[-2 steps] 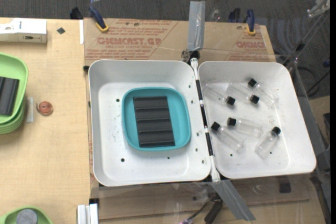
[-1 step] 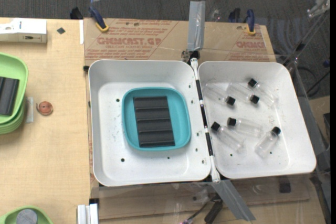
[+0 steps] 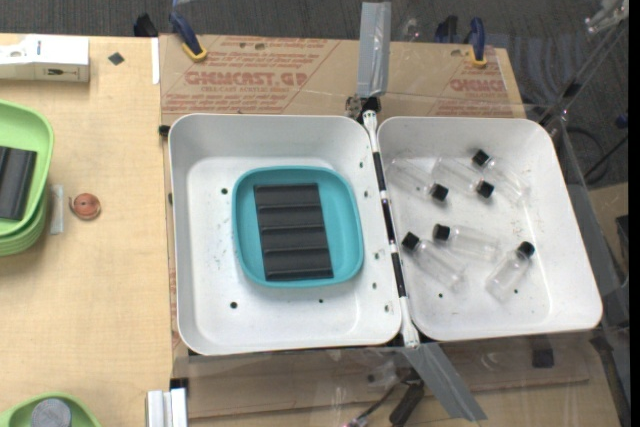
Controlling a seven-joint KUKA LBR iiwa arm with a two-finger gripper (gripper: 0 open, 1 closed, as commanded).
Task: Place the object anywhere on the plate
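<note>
White plastic makes up the two shallow bins that sit side by side on the desk, toward its right end, touching along a shared middle seam. The left bin (image 3: 200, 315) holds a teal plate (image 3: 245, 230) lying flat in its middle, and a black ridged insert (image 3: 293, 231) covers the plate's centre. The right bin (image 3: 560, 305) holds six clear vials with black caps, all lying on their sides and scattered apart: one vial (image 3: 505, 277) lies toward the bin's near right corner, another vial (image 3: 428, 258) lies close to the seam, and the rest lie toward the far half. None of them touches the plate.

A printed cardboard sheet (image 3: 260, 75) lies under the bins' far edge, pinned by a blue and orange clamp (image 3: 186, 33). At the desk's left edge rests a green tray (image 3: 30, 140), with a small copper-coloured disc (image 3: 86, 206) just beside it.
</note>
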